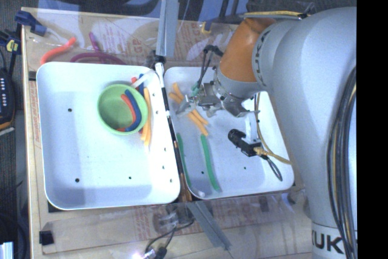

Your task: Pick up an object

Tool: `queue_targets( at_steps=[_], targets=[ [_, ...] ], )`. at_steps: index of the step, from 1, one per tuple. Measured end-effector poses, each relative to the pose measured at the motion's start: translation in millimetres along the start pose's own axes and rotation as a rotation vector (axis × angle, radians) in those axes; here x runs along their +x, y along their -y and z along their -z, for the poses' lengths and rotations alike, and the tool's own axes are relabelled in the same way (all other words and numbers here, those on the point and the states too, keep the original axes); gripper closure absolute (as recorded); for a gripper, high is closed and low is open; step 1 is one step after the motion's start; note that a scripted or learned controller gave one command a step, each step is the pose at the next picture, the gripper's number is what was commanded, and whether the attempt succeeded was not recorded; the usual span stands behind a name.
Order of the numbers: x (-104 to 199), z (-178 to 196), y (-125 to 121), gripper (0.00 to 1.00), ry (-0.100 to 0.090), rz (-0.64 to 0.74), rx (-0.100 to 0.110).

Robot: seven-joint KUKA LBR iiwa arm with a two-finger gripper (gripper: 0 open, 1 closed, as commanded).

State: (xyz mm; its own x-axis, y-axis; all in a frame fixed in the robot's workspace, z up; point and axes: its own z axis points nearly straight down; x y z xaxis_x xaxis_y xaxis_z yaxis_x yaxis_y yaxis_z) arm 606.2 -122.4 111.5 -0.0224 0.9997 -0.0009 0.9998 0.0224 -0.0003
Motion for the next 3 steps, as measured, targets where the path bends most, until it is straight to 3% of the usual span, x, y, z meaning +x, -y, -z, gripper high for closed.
queue_targets(
  at_steps=[1, 2, 3],
  targets=[
    [0.5, 9.8, -0.7, 1.00, 0.000, 0.001, -0.004],
    [0.5, 9.7, -0.7, 0.00, 0.000, 0.001, -0.004],
    [2.1, -19.1, -3.9, 0.00, -0.001, -0.043, 0.001]
  ],
)
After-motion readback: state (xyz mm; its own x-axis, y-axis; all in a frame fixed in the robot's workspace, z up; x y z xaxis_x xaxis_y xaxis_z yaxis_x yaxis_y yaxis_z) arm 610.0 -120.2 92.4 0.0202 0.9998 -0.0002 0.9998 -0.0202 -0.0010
